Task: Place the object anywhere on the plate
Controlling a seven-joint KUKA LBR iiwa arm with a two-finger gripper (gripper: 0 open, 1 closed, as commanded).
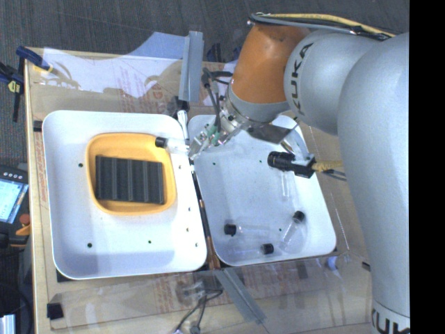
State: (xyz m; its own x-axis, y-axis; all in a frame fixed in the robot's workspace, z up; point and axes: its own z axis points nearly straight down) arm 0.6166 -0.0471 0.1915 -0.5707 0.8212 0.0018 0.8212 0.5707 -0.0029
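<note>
**A:** Gripper state?
**B:** Gripper (pixel 199 143) is just right of the yellow plate (pixel 104 145). Open or closed, can't tell.
**A:** Holding anything?
**B:** Can't confirm. Black-capped clear tube (pixel 161 142) has its cap at the plate's upper-right rim, other end toward the gripper. Similar tubes (pixel 229 228) lie well right of the plate.

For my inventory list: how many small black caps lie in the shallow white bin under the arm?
3 caps: one front-left, one front-centre, one further right. The grey arm may hide others.
</note>
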